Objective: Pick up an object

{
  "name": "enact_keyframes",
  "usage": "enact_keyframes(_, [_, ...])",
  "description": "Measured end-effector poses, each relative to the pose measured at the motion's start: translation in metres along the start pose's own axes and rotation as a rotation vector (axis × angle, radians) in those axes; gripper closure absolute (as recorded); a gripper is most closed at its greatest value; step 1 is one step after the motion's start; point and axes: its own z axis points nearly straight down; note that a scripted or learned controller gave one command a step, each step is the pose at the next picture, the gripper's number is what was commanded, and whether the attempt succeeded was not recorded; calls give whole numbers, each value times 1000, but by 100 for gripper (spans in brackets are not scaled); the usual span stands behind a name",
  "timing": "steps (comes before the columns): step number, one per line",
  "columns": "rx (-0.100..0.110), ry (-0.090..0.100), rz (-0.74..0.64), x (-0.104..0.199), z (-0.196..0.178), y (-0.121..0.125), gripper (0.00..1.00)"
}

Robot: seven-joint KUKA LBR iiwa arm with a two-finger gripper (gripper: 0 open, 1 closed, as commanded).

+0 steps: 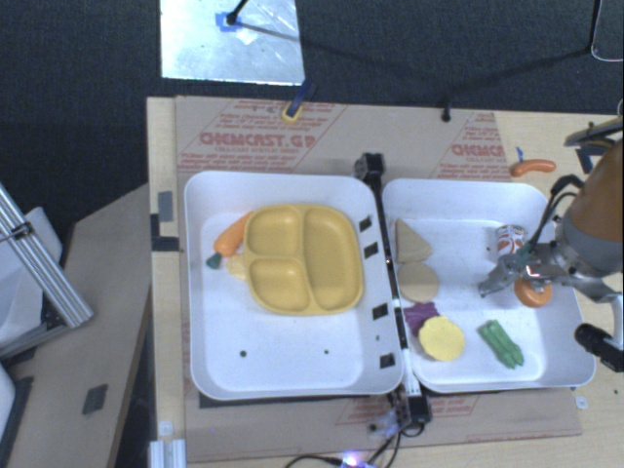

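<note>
From my remote station I saw the arm reaching in over the right bin, and I took the yellow divided plate in the left bin as my landmark. The gripper hung far to the right of the plate, over the right part of the right bin. Its metal fingers pointed toward the plate, but I could not tell if they were apart or together, and I saw nothing between them.

A small can with a red label stood just behind the gripper, and an orange round object lay just beside it, partly hidden by the wrist. A green toy vegetable lay further right of the plate and more to the front. Nearer to the plate, just across the wall between the bins, I saw two tan flat pieces, a purple object and a yellow round object touching it.

An orange carrot with a green tip lay against the left edge of the plate, partly under it. Behind the right bin, an orange toy sausage rested on the surface.
</note>
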Motion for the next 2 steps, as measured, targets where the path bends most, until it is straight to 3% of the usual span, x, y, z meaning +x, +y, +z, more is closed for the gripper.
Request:
enact_keyframes(1, [-1, -1, 0, -4, 49, 9, 0])
enact_keyframes(2, [-6, -2, 0, -4, 57, 12, 0])
